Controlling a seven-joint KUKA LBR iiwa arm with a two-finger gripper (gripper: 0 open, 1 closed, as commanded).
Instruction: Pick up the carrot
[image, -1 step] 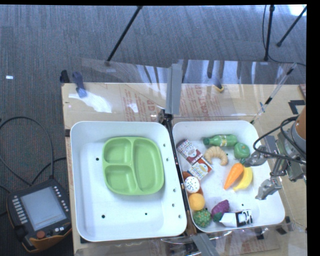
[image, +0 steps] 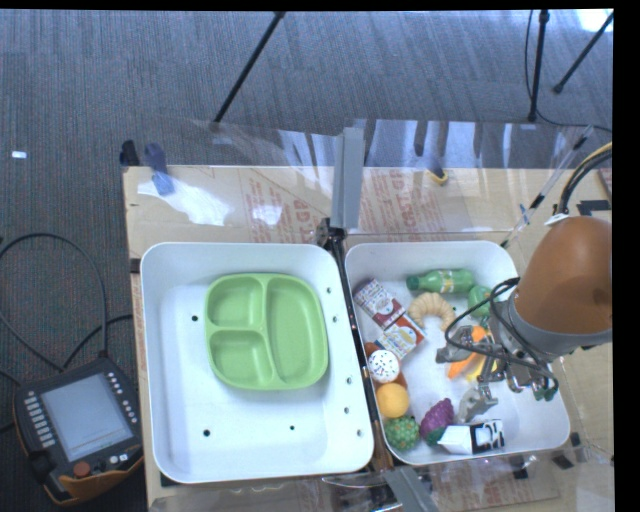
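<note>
I take the croissant (image: 433, 308) in the right bin (image: 420, 252) as my marker. The carrot (image: 462, 366) lies just below and to the right of it, a small orange piece on the bin floor, partly crossed by the arm's cables (image: 462, 338). The gripper (image: 487, 392) hangs just right of the carrot, lower than the croissant; whether it is spread or closed I cannot tell from here, and I see nothing clearly held in it. I judge the carrot to be a light toy, probably stiff plastic with a smooth, slippery skin, so I would take it across its thicker middle rather than at a tapering end, where it might squirt out. Its full length is hard to make out: the wrist and cables cover part of it, and another orange bit near the cables may or may not belong to it. The arm's orange band (image: 566, 277) hides the bin's right wall beyond the croissant.
</note>
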